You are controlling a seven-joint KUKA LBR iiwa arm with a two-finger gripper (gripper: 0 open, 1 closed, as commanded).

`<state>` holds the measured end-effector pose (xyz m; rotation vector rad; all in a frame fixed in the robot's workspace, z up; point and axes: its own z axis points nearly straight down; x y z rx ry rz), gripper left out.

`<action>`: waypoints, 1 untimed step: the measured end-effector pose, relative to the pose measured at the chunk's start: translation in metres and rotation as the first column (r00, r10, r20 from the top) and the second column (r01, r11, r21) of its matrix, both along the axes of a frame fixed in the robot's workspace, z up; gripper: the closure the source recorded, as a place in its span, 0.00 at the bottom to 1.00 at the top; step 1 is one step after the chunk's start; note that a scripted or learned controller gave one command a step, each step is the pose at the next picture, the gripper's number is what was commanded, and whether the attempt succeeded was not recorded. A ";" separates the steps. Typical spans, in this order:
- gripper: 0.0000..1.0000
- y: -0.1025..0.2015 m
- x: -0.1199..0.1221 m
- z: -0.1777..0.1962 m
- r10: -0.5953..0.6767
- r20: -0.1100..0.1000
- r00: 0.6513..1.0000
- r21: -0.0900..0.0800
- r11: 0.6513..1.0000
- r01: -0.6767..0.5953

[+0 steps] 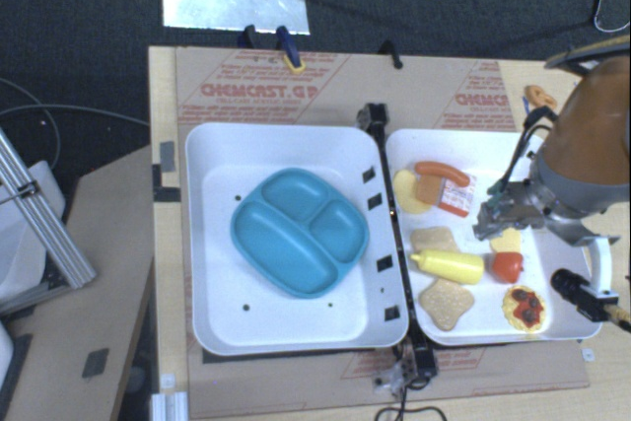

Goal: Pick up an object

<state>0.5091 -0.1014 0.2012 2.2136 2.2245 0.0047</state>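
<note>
Two shallow white bins are seen side by side on the counter (246,79), which is covered with printed cardboard. In the left bin (212,311) a blue divided plate (299,231) lies near the middle. The right bin (463,332) is filled with toy food: a hot dog sausage (443,173) near the far wall, a red-and-white packet (455,199) just beside it, and a pale yellow round piece (409,192) to their left. Nearer the front are found a tan cracker-like piece (434,240), a yellow mustard bottle (449,263) touching it, a tan bread-shaped piece (445,303), a red tomato-like piece (507,266) and a small pizza (525,308). The gripper (501,220) is positioned low over the right bin, above a pale yellow cheese-like piece (507,241) beside the tomato-like piece. Whether the fingers are released or clenched cannot be told, and nothing is seen grasped between them.
</note>
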 end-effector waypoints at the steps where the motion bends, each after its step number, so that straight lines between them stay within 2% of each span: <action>1: 1.00 0.065 -0.022 0.068 0.006 0.003 1.000 0.002 1.000 -0.006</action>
